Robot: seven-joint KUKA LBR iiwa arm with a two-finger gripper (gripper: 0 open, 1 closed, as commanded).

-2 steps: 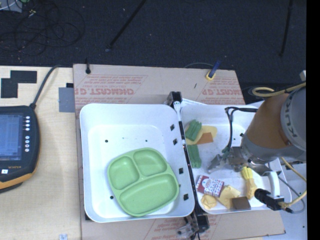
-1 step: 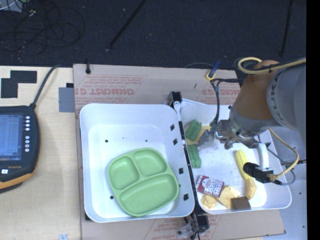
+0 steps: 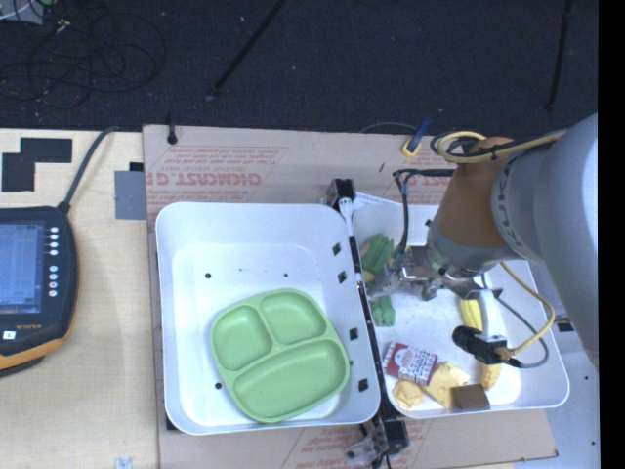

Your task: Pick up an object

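Note:
My gripper is low over the left part of the right bin, at the end of the grey arm with its orange band. Just left of it lies a green leafy toy, and a second small green piece sits below it against the divider. Toward the front of the same bin lie a red and white packet, a yellow chunk and a brown block. A yellow corn-like piece rests beside the arm. Part of the bin floor is hidden under the wrist.
The left bin holds a green divided plate. A black and yellow cable loops from the arm over the right bin. A teach pendant lies on the bench at far left.

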